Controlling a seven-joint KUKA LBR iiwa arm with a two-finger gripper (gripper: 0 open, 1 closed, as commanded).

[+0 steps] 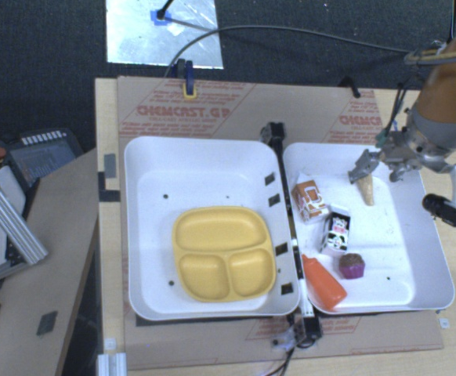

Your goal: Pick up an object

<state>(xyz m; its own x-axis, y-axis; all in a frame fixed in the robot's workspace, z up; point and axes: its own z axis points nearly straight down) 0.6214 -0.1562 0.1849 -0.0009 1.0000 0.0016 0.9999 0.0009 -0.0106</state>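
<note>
The right bin (424,241) holds several small items. A tan cone (367,192) lies near its back edge. An orange and white carton (309,200) sits by the left wall, with a black and white carton (337,233) just in front of it. A purple lump (352,265) and an orange carrot-shaped piece (323,282) lie near the front. My gripper (381,169) hangs over the back of this bin, open, with its left finger just above the cone's wide end. Nothing is between the fingers.
A yellow divided plate (224,253) lies in the left bin (150,178). A black divider strip (279,186) runs between the bins. A cable crosses behind them. Grey equipment (24,178) stands at the far left.
</note>
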